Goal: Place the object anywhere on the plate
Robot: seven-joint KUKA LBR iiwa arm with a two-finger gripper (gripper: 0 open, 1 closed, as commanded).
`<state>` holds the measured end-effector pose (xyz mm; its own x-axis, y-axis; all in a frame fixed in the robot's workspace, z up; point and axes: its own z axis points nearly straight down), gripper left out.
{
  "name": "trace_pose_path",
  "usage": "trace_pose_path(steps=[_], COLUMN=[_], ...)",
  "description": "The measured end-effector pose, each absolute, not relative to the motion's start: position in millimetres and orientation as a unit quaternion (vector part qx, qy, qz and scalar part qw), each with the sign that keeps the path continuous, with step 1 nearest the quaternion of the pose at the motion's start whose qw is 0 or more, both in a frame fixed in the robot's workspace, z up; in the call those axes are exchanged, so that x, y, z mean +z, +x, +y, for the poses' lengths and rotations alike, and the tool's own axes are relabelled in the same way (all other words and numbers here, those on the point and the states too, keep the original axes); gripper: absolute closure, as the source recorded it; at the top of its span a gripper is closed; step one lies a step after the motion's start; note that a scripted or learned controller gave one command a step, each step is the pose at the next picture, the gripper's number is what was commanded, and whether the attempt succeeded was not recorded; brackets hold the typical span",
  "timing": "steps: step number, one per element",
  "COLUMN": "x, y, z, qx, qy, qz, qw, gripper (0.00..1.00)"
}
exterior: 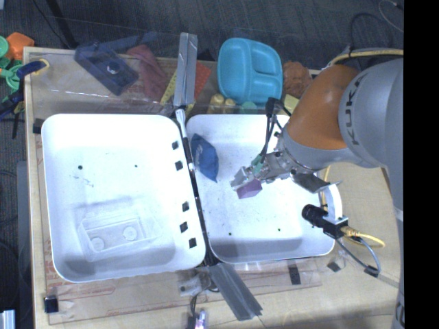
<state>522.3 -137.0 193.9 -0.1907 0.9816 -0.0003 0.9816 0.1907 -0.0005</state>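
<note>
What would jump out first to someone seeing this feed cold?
Probably the big grey arm with its orange band reaching in from the right over the right bin, its gripper low beside a small purple object. Next, the blue object lying by that bin's left wall, and the bright turquoise divided plate behind the bins.

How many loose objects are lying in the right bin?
2: a blue object by the left wall of the right bin, and a purple block at the end effector. The arm may hide others.
</note>
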Motion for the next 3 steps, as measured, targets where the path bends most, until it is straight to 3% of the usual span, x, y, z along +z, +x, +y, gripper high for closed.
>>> trace_pose_path(steps=[1, 2, 3], x=[190.2, 250.4, 239.4], y=[518.9, 476.3, 516.8], z=[-33.1, 88.2, 27.1], qx=[0.0016, 0.0008, 0.0014], qy=[-0.719, -0.730, -0.743], qz=[-0.695, -0.683, -0.670], qw=[0.003, 0.001, 0.001], gripper=[1.00, 1.00, 1.00])
